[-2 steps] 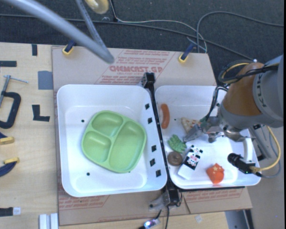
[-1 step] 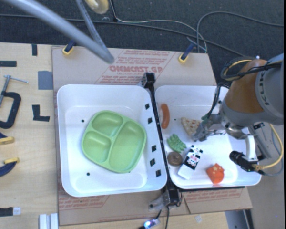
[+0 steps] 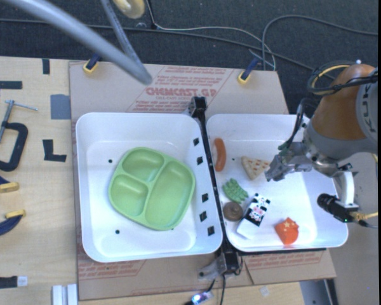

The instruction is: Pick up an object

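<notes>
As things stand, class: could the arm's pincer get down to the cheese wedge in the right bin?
Probably yes. The pincer hovers just right of the cheese wedge, with bare bin floor around the wedge; the sausage and green toy lie apart from it.

Your bench [image 3: 32,234] carries a cardboard sheet [image 3: 178,84] at its middle, bearing two white bins [image 3: 92,189] side by side. Along the left edge you have a black C-clamp [image 3: 11,146].

The gripper [image 3: 280,168] hangs over the right bin [image 3: 305,129], beside a cheese wedge [image 3: 255,166]. A green plate [image 3: 152,187] lies in the left bin [image 3: 92,170].
</notes>
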Robot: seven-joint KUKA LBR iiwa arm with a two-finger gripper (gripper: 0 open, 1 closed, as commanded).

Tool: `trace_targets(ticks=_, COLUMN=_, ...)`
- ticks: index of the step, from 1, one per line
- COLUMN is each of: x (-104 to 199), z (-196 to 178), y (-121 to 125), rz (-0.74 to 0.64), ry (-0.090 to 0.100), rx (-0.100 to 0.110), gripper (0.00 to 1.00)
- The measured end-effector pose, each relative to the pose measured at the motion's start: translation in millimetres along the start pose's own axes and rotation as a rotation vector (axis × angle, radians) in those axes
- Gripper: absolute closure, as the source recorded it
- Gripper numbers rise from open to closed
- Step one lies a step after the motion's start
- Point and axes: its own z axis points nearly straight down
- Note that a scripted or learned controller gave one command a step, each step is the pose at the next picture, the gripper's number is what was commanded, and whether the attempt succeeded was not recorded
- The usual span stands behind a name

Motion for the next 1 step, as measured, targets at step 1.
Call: trace_targets(ticks=1, x=0.2, z=-52.9, y=1.3, rz=0.0, ry=-0.001, rx=-0.001, gripper=1.0)
